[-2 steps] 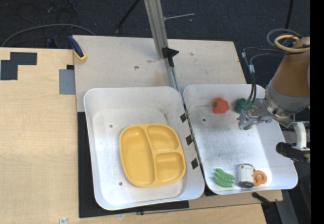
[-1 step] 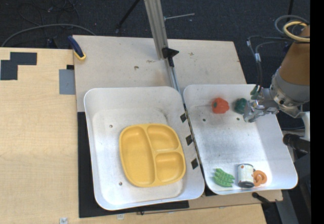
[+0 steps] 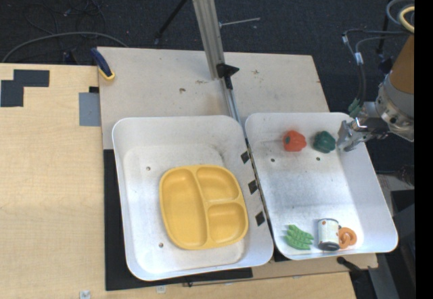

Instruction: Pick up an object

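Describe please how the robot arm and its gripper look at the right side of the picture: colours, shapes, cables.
The arm has a pale grey, rounded body with an orange-brown band above the wrist. Thin dark cables loop beside it, and a light ring-shaped piece sits at the upper edge. The small metallic grey two-finger gripper looks blocky, with dark details. Finer markings are too small to tell.

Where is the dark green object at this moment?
In the camera view, the dark green object lies in the right bin, near its far right corner, just right of the red-orange object and close beside the hand.
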